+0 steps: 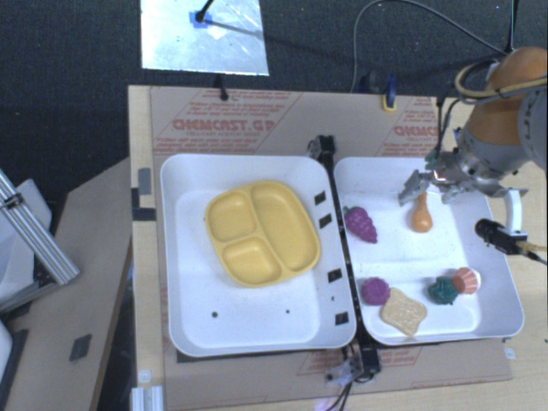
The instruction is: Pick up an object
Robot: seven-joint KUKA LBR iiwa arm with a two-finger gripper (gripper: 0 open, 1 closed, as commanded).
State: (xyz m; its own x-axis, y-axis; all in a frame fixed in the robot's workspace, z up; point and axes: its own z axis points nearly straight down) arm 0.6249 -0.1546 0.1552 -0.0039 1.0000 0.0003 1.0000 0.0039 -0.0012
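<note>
one fixed camera looked down at a slant from above the bench, taking in both shallow white plastic bins (184, 315).

The arm (505, 118) is grey metal with a broad orange band above the wrist, its rounded housing catching a soft sheen. Dark cables loop over the orange section and run off past the top of the view. The gripper (432, 187) is pale grey with slim angled fingers, a small reddish light glows on its body, and a white bracket with a black cylindrical fitting hangs beside it.
</note>
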